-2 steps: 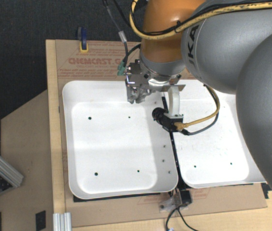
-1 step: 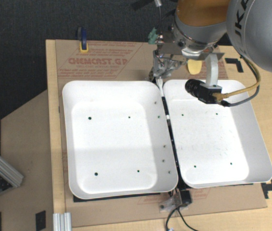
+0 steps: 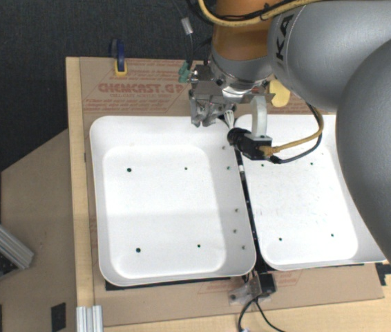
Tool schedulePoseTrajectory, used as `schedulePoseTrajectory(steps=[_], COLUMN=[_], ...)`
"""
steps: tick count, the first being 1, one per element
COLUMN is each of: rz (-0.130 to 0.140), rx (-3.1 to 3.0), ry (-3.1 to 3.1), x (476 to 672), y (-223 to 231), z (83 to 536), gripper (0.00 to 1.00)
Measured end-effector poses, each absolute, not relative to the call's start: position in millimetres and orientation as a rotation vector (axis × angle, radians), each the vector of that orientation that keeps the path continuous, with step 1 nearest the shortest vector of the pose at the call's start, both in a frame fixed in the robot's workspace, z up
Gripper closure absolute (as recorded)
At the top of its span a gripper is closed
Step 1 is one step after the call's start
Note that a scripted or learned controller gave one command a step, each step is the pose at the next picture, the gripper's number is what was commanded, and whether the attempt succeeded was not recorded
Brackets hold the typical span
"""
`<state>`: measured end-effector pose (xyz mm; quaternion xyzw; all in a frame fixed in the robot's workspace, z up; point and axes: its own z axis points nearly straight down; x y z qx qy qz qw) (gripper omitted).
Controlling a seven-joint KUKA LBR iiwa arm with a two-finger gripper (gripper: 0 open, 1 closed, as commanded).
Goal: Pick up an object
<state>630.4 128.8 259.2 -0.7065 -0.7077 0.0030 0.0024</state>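
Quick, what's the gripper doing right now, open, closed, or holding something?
Two-finger gripper: over the far rim of the left shallow white bin; open or closed cannot be told, and nothing seen held.

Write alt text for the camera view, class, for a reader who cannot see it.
A grey robot arm with an orange band reaches in from the right, its claw hanging over the far rim of the left white bin. A second white bin lies beside it on a brown board.

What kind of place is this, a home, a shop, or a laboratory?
Most likely a robotics laboratory or test bench. A grey arm with a pincer reaches over two shallow white bins on a protective-papered board, fixed with a blue clamp, with loose cables.
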Motion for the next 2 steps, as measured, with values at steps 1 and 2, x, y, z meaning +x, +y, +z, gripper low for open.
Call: schedulePoseTrajectory(steps=[1,2], rz=[-0.007,-0.005], rx=[-2.211,-2.225], ry=[-2.232,-2.221], x=[620.6,611.1], y=[224.3,189.8], z=[274.6,309.6], gripper=[1.0,1.0])
